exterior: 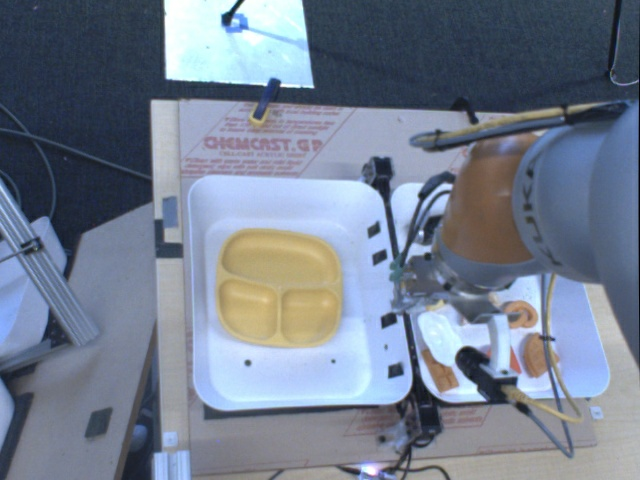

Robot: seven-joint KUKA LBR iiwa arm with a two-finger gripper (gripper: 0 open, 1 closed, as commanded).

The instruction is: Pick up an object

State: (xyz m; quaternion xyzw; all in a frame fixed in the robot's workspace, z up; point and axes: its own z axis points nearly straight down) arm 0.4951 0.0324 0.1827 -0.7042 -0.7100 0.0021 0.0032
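Camera view. Arm [560, 198], grey with its orange band, sits nearest the lens and fills the upper right, reaching in over the right bin [598, 363]. Its wrist hangs low above that bin's left half, with black cabling and a yellow hose [545, 408] trailing toward the front edge.

Gripper [470, 333]: buried under the wrist body from this angle. Cannot tell its state, nor whether anything sits in it. No object can be seen lifted clear of the bin.

Right bin contents, as far as the arm leaves them in sight: a white, pale object [437, 335] just beside the wrist, an orange piece [443, 375] near the front left, a brown ring-shaped item [520, 315] further right, and 1 more orange piece [539, 358] near it. All appear to lie on the bin floor. Which one is the target cannot be told; the white object lies closest to the tool.

Left bin [200, 268]: holds 1 yellow tray [280, 286] with 3 compartments, flat and well apart from the arm.

Progress, as a judgement: the arm is down at the pile, so the reach looks done or nearly so. A secure grasp is not shown, and the lift is still to come. Task not yet complete on this evidence.
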